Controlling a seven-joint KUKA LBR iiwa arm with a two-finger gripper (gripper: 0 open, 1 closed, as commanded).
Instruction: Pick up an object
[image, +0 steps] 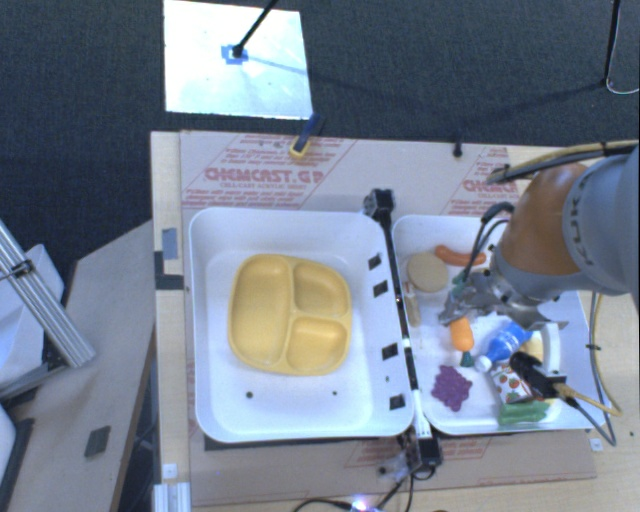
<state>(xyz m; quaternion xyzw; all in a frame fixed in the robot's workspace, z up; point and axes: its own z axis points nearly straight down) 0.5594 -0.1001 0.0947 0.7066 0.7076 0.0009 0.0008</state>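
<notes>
Near edge of right bin (430, 415): purple grape cluster (451, 386), soft and lumpy; orange carrot (461, 334) just under the claw (462, 308) looks light, stiff, slick, so pinch mid-body; claw state can't tell.

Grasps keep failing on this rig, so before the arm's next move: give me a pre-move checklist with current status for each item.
1. Gripper over the right white bin: ok, it sits low among the items there.
2. Target near the gripper: ok, small orange carrot-shaped toy lies just below it.
3. Finger state: cannot tell, the wrist hides it.
4. Object held: cannot tell; nothing is visible between the fingers.
5. Clutter near the target: not ok, blue bottle and purple grape-cluster toy lie close by.
6. Yellow divided plastic tray in the left white bin: ok, apart from the arm.
</notes>
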